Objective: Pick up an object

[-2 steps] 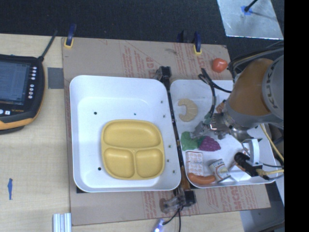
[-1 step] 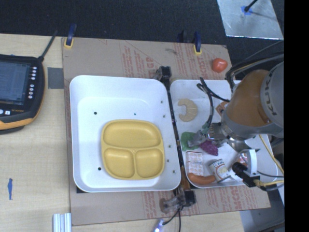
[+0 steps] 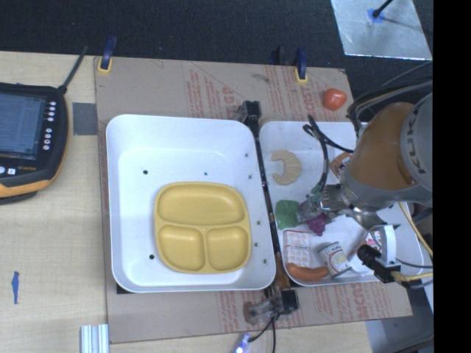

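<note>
Looking down at the worktop [image 3: 51, 271] you've got two white bins side by side on cardboard. Left bin [image 3: 132, 145] holds a yellow divided tray [image 3: 202, 225], 3 compartments, lying flat toward the bin's near-right part. Right bin [image 3: 294, 134] has the clutter: tan crescent-shaped piece [image 3: 286, 167] near the far end, green item [image 3: 287, 212] by the left wall, purple item [image 3: 316, 223] just right of the green one, a red-and-white packet [image 3: 298, 247] nearer you, a small bottle w/ label [image 3: 336, 257] beside the packet, and a hot dog [image 3: 307, 273] along the near wall.

Arm [image 3: 386, 157] comes in from the right, over the right bin. Hand [image 3: 321, 206] sits low just above/at the purple item, next to the green one. Can't tell if it's apart or closed, too dark and cluttered there, and can't confirm anything is gripped.

Outside the bins: red ball-like thing [image 3: 335, 98] on the cardboard beyond the right bin, orange-edged pendant [image 3: 26, 138] at far left of the worktop.
</note>
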You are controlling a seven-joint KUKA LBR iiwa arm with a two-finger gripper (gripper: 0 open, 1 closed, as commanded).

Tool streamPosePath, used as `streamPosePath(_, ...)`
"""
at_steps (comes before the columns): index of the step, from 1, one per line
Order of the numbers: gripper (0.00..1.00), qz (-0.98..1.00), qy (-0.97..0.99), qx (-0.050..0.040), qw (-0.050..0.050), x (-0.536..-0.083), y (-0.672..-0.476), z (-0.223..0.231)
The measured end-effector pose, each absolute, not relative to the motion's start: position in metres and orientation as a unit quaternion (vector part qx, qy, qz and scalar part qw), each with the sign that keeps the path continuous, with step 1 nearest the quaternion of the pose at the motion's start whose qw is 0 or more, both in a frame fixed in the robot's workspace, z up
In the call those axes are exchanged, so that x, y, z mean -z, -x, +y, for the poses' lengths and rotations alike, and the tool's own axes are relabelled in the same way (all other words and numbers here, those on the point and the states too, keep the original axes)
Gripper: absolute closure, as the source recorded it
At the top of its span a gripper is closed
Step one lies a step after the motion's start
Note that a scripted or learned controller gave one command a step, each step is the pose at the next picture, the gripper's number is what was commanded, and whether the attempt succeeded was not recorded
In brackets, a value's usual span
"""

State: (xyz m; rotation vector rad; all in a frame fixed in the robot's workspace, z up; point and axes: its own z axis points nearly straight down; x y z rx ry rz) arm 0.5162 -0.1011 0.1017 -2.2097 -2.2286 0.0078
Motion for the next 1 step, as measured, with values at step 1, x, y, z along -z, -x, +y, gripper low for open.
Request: streamPosePath(1,1.0,-0.709,0.705,0.0,0.001,-0.2073,-0.5579,-0.0385)
